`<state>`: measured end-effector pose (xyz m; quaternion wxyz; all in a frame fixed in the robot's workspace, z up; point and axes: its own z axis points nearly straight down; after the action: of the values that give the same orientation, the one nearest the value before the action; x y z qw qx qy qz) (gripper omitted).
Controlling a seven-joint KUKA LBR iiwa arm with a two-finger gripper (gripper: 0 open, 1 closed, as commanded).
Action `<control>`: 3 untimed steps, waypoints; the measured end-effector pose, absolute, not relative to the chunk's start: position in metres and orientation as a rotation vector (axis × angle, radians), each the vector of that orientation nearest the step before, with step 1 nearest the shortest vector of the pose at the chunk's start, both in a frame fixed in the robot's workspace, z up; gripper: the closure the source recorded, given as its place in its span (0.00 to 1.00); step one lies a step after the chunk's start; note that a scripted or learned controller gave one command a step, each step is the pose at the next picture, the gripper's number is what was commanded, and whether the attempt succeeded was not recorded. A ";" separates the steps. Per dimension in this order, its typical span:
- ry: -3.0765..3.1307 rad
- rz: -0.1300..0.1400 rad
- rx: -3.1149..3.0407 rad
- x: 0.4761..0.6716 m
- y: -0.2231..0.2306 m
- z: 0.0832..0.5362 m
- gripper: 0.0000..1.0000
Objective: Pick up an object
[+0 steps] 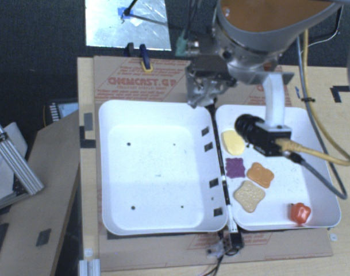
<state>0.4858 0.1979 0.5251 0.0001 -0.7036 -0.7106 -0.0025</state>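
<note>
Several small toy foods lie in the right bin (321, 203): a yellow piece (233, 142), a purple piece (235, 167), an orange piece (260, 175), a tan bread-like slice (249, 196) and a red pepper (300, 213). My gripper (200, 95) hangs over the far end of the divider between the two bins, well above and behind the yellow piece. Nothing shows in it.
The left bin (108, 154) sits beside the right one. A black cylindrical device (260, 134) on a white bracket, with a yellow cable (324, 157), hangs over the right bin's far half. The grey arm (266, 16) covers the top right.
</note>
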 end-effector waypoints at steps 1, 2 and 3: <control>-2.230 0.003 -2.211 0.486 0.237 0.477 1.00; -2.226 -0.002 -2.217 0.486 0.234 0.480 0.00; -2.218 -0.012 -2.231 0.487 0.165 0.539 0.00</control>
<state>0.4870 0.1650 0.5390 -0.0023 -0.7091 -0.7051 -0.0037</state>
